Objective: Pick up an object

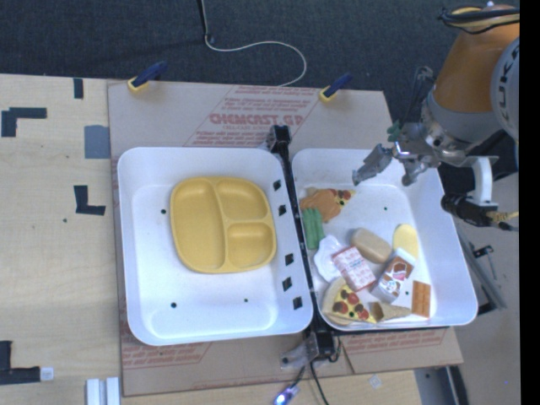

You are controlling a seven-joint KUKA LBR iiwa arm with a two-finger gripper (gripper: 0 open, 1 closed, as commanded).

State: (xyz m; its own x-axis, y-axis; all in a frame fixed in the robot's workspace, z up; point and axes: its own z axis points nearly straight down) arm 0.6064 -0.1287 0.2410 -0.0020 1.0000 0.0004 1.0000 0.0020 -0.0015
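The gripper hangs with its 2 fingers spread and bare above the right bin. Below it lie a croissant, green pickle, and pizza slice. A yellow tray sits in the left bin.

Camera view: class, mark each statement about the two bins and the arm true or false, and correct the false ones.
1. A yellow divided plate lies in the left bin. True.
2. The tool holds the pizza slice. False: the tool is up over the right bin's far end, with nothing seen between its fingers; the slice lies at the near edge.
3. The green item lies in the right bin beside the divider. True.
4. All the toy food is in the left bin. False: it is in the right bin.
5. Two clamps hold the cardboard's far edge. True.
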